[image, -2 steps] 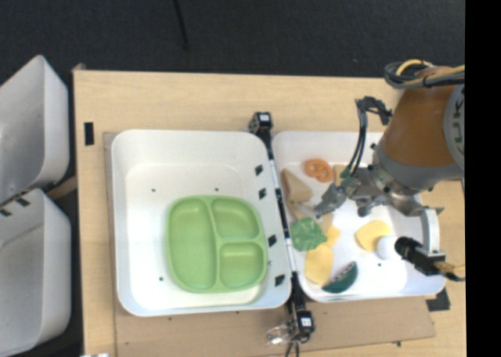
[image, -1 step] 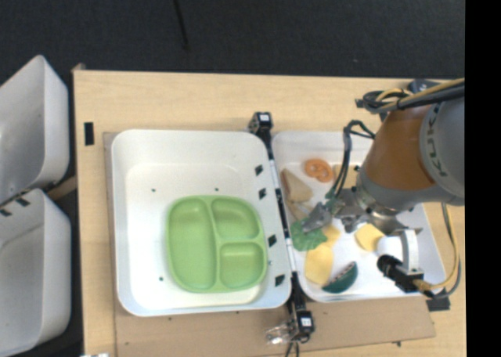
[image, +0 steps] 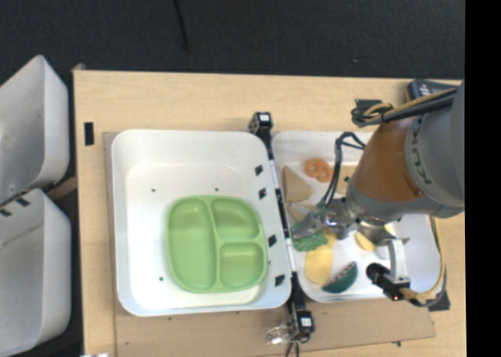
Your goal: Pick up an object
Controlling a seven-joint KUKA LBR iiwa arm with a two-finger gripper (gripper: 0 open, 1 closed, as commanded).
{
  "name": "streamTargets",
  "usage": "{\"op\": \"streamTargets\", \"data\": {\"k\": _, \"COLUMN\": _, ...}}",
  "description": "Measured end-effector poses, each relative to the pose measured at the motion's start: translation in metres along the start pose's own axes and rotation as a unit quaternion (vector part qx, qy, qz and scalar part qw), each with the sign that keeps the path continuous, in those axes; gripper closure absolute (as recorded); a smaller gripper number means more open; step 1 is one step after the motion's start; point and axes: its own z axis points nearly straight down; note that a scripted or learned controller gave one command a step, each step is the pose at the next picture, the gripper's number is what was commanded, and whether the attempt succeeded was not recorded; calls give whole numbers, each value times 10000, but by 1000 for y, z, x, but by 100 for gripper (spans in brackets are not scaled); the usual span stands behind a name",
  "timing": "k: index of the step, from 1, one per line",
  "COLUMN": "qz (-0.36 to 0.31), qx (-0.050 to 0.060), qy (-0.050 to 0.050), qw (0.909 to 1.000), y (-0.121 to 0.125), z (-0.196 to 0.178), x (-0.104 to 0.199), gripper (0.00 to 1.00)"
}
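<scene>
The arm reaches down into the right bin (image: 435,247), and its gripper (image: 322,224) sits low among the small toys there. I cannot tell if it is open or closed, because the wrist hides it. Just beside it lie a yellow piece (image: 318,265), a dark green piece (image: 342,279), a tan wedge (image: 297,185) and an orange ring (image: 317,168). Nothing looks lifted yet, so I think the picking up is not done. The left bin (image: 141,161) holds a green divided plate (image: 214,243). I see no words to read anywhere.
</scene>
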Motion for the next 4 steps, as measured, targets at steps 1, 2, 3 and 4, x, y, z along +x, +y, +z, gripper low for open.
{"op": "streamTargets", "data": {"k": 1, "qz": 40, "qx": -36, "qy": 5, "qw": 10000, "y": 3, "z": -15, "x": -1, "gripper": 100}}
{"op": "streamTargets", "data": {"k": 2, "qz": -14, "qx": -20, "qy": -7, "qw": 10000, "y": 9, "z": -57, "x": -6, "gripper": 100}}
{"op": "streamTargets", "data": {"k": 3, "qz": -23, "qx": -35, "qy": -12, "qw": 10000, "y": 19, "z": -114, "x": -10, "gripper": 100}}
{"op": "streamTargets", "data": {"k": 4, "qz": -29, "qx": -21, "qy": -9, "qw": 10000, "y": 20, "z": -142, "x": -12, "gripper": 100}}
